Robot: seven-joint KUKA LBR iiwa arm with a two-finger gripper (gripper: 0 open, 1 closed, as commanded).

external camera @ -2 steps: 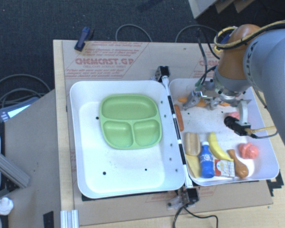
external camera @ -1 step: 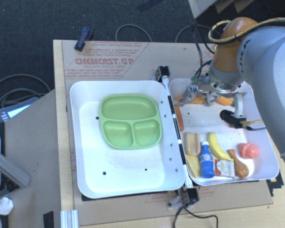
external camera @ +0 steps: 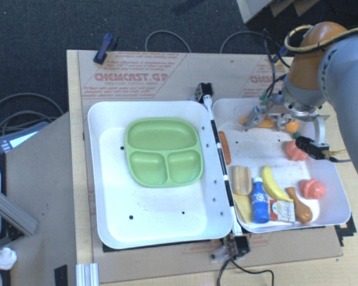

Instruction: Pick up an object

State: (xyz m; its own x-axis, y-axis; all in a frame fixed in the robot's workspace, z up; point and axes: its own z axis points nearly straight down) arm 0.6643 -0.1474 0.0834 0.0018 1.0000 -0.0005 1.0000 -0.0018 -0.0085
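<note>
Grey arm [external camera: 346, 70], highest over everything and so closest to the lens, reaching in with an orange band [external camera: 313, 49] above the wrist. Below it, surface [external camera: 137, 73] of printed board, carrying two white bins side by side. Near bin [external camera: 268, 151] directly under the jaws. Far bin [external camera: 155, 213] well apart from them, across the divider, holding a green plate [external camera: 164, 151] with three wells.

Jaws low over the near bin's back corner, lost among wrist hardware and cable. Cannot tell whether spread or pressed together, nor whether pinching anything.

Candidates, all in the near bin:
- Banana [external camera: 274, 183], blue bottle [external camera: 259, 201], tan slab [external camera: 241, 180] and drumstick [external camera: 301, 206], well apart from the jaws, toward the bin's front.
- Sausage [external camera: 225, 146] along the divider wall, near but off to the far-bin side.
- Pink lump [external camera: 295, 149] near the jaws, slightly frontward; second pink lump [external camera: 313, 188] further front.
- Orange piece [external camera: 253, 121] just beside the jaws on the far-bin side, perhaps touching; too small to say.

Step in hand, as a judgement: final approach to the orange piece, or closing on it, with nothing yet raised off the bin floor. Next move probably calls for centring over the piece, gripping it squarely, then rising straight up clear of the bin wall close behind. Main risk: shoving the piece against that wall instead of catching it.
</note>
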